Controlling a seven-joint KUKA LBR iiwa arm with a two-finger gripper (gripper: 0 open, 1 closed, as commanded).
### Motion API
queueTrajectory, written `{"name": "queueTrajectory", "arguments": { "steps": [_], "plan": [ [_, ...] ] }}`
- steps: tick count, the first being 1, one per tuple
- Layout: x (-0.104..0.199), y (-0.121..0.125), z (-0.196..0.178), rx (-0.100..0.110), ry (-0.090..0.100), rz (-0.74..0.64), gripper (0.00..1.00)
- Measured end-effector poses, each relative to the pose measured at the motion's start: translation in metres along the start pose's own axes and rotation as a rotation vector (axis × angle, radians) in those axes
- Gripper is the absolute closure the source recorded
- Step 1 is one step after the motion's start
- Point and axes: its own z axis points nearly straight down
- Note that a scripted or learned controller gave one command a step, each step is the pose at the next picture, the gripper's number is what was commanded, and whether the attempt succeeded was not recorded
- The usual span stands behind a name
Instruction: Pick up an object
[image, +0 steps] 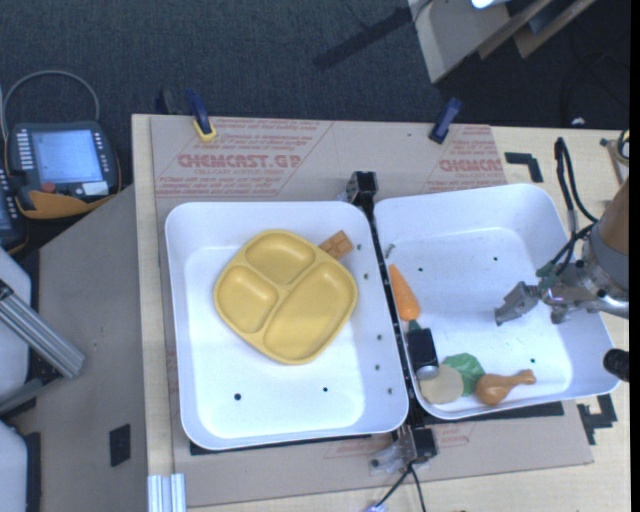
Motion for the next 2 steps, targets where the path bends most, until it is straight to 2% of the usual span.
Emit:
{"name": "queueTrajectory", "arguments": {
  "steps": [1,2],
  "plan": [
    [0.001,0.003,-0.007,-0.014,-0.003,-0.004,0.0],
    [-0.001,0.007,0.056,-0.007,0.0,-0.004,0.0]
  ]
}}
